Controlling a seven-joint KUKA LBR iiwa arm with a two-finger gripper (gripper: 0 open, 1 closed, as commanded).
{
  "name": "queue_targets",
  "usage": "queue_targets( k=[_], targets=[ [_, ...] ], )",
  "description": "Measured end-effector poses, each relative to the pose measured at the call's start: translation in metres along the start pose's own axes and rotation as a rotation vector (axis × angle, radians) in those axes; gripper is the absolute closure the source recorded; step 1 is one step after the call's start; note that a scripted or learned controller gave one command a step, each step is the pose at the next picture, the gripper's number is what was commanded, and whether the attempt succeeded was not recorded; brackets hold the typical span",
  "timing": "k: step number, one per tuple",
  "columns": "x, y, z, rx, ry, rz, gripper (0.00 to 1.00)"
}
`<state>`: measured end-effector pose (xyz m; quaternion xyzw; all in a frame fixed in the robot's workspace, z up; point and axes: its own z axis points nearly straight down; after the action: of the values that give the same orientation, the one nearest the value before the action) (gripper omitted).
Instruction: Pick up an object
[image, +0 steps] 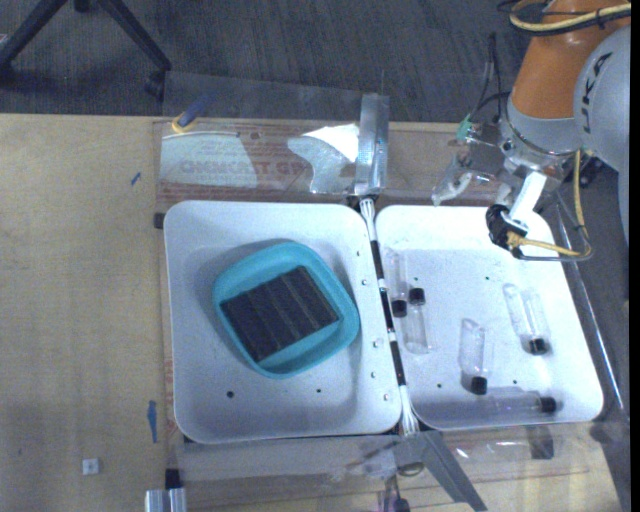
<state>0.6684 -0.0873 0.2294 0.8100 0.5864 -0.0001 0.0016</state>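
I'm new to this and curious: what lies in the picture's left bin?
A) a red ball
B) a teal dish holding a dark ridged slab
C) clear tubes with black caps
B: the teal dish with its dark ridged slab sits in the left bin.

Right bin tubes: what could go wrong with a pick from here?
1. The tubes are clear, slim and lie flat, so the gripper may well misjudge them or roll them away.
2. Two lie close to the divider, probably leaving little room beside them.
3. The tray looks too wide to grasp.
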Motion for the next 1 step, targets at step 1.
queue_targets(
  k=[1],
  targets=[
    [-0.0300,-0.0472,0.0537,0.004,0.002,-0.032,0.00]
  ],
)
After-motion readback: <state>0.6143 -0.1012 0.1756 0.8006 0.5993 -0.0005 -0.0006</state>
